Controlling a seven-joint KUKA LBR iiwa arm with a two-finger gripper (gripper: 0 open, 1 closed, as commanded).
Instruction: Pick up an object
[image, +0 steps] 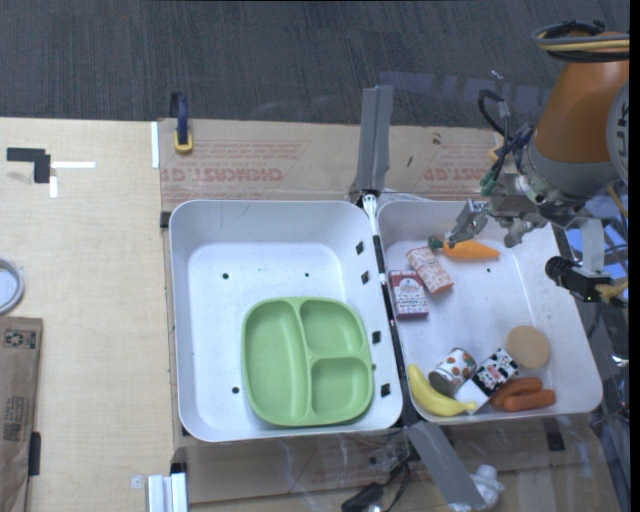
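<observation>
Nearest the camera, along the six o'clock edge of the right white bin (585, 345), lie a yellow plastic banana (436, 395), a small printed can (455, 368), a black-and-white carton (494, 372) and two orange-red sausages (522, 394), with a round tan bun (528, 347) just above them toward three o'clock. Near the bin's centre sit two small red-and-white boxes (419, 282), touching or nearly so. At twelve o'clock in this bin an orange toy carrot with a green tip (466, 251) lies flat on the floor, and the two-finger gripper (490, 222) hangs just over it, its fingers spread apart with nothing between them. The left white bin (200, 300) carries a green three-compartment plastic plate (306, 360) toward six o'clock. As for progress, the pick looks barely begun: the arm seems placed for a try at the carrot, but no object is gripped or raised, so closing and lifting are left.
</observation>
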